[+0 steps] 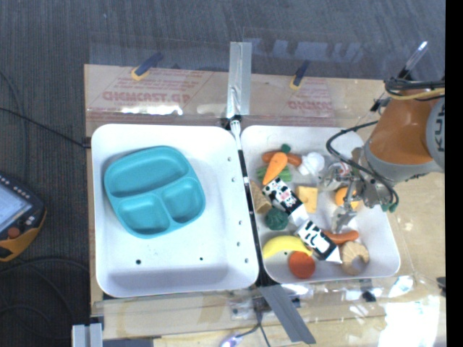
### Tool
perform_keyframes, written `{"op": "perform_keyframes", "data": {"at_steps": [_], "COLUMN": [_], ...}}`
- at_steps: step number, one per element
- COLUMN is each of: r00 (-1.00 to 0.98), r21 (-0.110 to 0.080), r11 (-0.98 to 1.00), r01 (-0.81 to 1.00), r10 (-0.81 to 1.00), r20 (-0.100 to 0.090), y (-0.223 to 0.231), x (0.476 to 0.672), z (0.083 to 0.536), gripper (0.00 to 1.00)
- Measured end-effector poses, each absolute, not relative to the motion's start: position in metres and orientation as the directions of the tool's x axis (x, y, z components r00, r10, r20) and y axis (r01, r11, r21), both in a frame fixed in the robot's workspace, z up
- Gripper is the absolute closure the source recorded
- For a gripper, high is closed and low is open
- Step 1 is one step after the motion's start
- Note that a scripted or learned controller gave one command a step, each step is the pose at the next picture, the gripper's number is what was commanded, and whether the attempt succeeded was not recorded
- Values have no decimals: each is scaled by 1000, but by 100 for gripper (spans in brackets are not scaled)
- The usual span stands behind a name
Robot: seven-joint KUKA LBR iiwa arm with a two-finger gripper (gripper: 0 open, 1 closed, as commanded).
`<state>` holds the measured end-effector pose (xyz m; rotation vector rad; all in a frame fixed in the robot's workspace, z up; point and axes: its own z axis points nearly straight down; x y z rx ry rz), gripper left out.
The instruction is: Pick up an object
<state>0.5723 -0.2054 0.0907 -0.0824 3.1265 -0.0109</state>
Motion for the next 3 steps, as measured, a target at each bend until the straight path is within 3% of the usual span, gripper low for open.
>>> {"op": "perform_keyframes", "data": {"at_steps": [1,2,3], "r00": [-997,-1000,-1000], "r21": [-7,-3,-4], "r11": [997,1000,1000], "r01": [-82,-16,14], "r10": [-82,-16,14], "r20": [-14,-16,-15], "y": [-176,-185,-222], "x": [594,569,556], "z": [91,91,91], "gripper": [0,0,0]}}
